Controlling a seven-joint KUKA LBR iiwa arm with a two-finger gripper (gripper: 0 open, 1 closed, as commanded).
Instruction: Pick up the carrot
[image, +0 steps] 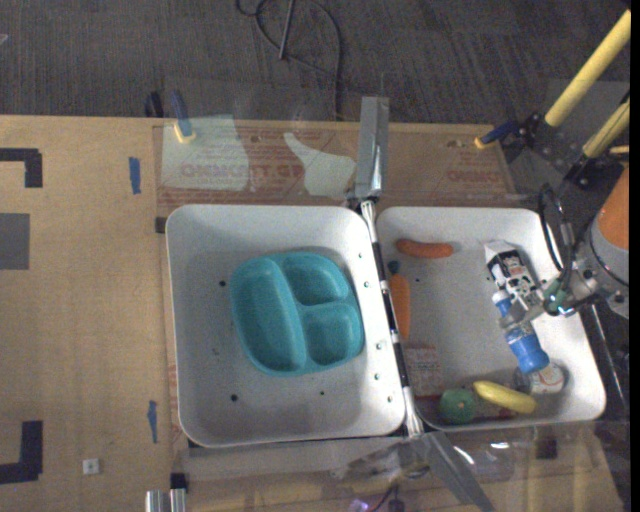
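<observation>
Carrot tucked against the right bin's left wall, awkward to straddle. Claw across the bin; spread impossible to tell.

Two white bins sit side by side on the bench: the left bin and the right bin. One teal tray with three compartments lies in the left. The right holds one carrot, one sausage, one banana, one green fruit, one blue bottle and one small carton. One arm's gripper reaches in over the right bin.
</observation>
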